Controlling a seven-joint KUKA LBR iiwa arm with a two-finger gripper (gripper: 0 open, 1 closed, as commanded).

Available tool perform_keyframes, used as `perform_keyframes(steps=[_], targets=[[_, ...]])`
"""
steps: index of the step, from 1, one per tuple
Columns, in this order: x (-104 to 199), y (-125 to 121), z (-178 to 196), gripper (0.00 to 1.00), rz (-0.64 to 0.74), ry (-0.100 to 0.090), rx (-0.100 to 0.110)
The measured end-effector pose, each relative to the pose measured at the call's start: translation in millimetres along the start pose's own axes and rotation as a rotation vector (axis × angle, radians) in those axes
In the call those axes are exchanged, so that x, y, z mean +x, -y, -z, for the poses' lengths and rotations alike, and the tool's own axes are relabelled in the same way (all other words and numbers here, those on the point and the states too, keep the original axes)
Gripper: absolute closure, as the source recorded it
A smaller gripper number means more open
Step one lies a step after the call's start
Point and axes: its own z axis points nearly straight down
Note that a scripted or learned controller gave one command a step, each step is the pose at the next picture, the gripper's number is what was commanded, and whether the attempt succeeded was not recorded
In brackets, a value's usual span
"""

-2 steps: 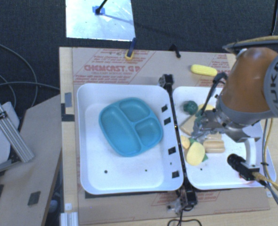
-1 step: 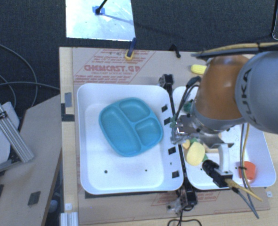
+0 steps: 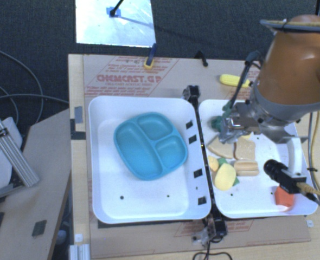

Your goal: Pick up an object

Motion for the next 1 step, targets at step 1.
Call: perform_keyframes(steps=[1], targets=[[60.6, -48.1, -42.3, 1.0, 0.005, 0.0, 0.014]])
